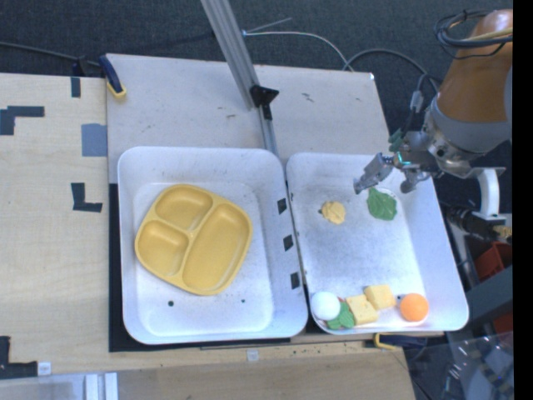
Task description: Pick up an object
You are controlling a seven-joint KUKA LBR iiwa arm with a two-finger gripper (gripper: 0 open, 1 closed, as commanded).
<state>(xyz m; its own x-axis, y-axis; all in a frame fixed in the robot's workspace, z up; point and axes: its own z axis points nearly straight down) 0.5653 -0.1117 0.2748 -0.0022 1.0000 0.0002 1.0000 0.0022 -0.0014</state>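
**A:** Over the right-hand bin (pixel 433 248), near its far edge, the hand (pixel 391 173) hangs above the white floor, fingers spread wide and nothing between them. You are looking down the grey arm with its orange band, which enters from the counter's right side.

**B:** And the thing you would go for?

**A:** The green leaf-shaped piece (pixel 382 204). It lies flat on the bin floor toward the far right part of the bin, just beside the hand and on its near side, a little toward the bin's front edge. One finger (pixel 370 176) points left toward the bin's middle, the other (pixel 410 182) sits closer to the right wall; the leaf lies roughly between their lines, but nearer the front.

**B:** Anything else close by?

**A:** A small yellow lump (pixel 333 212) sits to the leaf's left, apart from it, toward the wall shared with the left bin. The rest is crowded into the front edge: a white ball (pixel 325 306), yellow blocks (pixel 371 302) and an orange ball (pixel 414 307), well apart from the hand. The yellow divided plate (pixel 193 238) lies in the left bin (pixel 133 173).

**B:** So the move?

**A:** By this view, you need a short shift toward the bin's front edge, then a descent. The leaf looks thin and flat, so the fingers may slide over it.
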